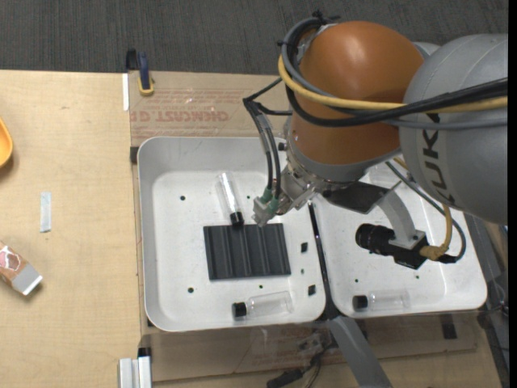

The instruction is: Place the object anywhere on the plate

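Observation:
A black ribbed plate (246,250) lies flat in the middle of the left white bin (157,241). Just beyond its far edge lies a clear tube with a black cap (229,199), the cap end touching the plate's far left corner. My gripper (267,208) hangs over the plate's far edge, a little right of that tube. The big orange and grey wrist above hides much of the bin's far right part. Something small and greenish shows at the gripper's tip, too small to identify.
A second clear capped tube (262,305) lies at the left bin's front wall, and a third (380,301) at the front of the right bin (452,297). Cardboard (190,113) lies behind the bins. On the wooden bench at left lie a grey strip (45,212) and a wrapped packet (20,272).

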Controlling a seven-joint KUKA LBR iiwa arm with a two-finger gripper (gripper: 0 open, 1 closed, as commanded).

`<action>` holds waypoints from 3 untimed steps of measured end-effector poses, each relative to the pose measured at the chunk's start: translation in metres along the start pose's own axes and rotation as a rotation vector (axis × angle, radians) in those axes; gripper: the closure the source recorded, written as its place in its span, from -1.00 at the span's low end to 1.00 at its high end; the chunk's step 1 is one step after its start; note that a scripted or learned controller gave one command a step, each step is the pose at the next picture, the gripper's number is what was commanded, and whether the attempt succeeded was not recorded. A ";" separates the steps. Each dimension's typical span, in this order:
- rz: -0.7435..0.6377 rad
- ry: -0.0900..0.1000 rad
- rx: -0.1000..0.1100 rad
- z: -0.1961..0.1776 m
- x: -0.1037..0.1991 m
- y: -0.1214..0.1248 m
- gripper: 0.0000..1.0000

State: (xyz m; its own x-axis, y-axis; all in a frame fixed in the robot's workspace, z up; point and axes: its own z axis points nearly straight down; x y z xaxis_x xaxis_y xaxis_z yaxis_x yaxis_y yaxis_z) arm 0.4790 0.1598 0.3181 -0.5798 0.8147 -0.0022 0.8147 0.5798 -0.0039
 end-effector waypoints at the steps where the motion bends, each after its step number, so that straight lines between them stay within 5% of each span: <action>1: -0.325 0.002 -0.002 0.061 -0.063 -0.046 1.00; 2: -0.455 0.001 -0.003 0.062 -0.005 -0.005 1.00; 3: -0.629 -0.001 -0.005 0.016 -0.006 -0.005 1.00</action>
State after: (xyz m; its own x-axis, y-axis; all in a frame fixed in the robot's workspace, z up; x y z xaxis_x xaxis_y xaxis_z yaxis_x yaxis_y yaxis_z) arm 0.4785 0.1523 0.3021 -0.9483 0.3173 -0.0015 0.3173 0.9483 0.0002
